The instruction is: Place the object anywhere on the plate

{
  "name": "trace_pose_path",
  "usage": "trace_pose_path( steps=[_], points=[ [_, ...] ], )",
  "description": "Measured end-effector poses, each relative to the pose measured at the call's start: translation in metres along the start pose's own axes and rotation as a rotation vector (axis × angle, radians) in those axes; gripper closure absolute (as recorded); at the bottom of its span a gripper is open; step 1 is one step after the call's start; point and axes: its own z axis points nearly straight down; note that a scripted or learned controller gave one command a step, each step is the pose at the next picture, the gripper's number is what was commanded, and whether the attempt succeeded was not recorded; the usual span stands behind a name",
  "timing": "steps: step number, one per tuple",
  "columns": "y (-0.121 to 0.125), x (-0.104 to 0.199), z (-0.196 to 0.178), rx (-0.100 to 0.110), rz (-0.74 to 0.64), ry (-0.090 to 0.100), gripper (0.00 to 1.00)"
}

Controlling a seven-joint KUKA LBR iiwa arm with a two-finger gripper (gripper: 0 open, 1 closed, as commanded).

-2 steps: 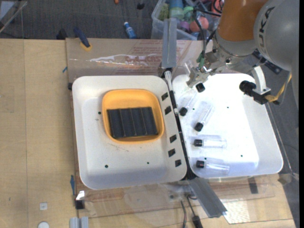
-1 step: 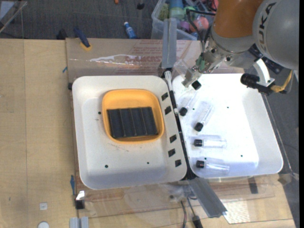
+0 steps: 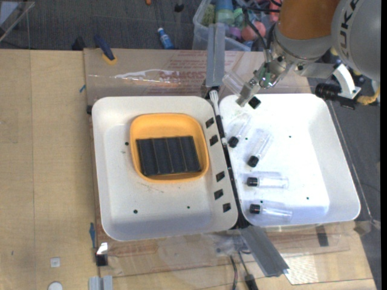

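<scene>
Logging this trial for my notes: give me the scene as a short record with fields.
left bin: holds an orange plate with a black ribbed block on it
right bin: four clear vials with black caps, lying down
gripper: above the right bin's far left corner, a clear vial with a black cap at its tip
task state: no vial on the plate yet

gripper (image 3: 249, 98) over right bin (image 3: 314, 110) | 5 vials (image 3: 266, 180) | plate (image 3: 168, 145) in left bin (image 3: 115, 162)
</scene>
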Motion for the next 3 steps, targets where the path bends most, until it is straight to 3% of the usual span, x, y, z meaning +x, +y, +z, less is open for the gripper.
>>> trace_pose_path(
  steps=[1, 2, 3],
  points=[
    [-0.015, -0.009, -0.034, 0.000, -0.102, -0.001, 1.00],
    [-0.008, 0.002, -0.046, -0.002, -0.363, -0.001, 1.00],
    [-0.010, -0.001, -0.097, -0.003, -0.591, -0.002, 1.00]
  ],
)
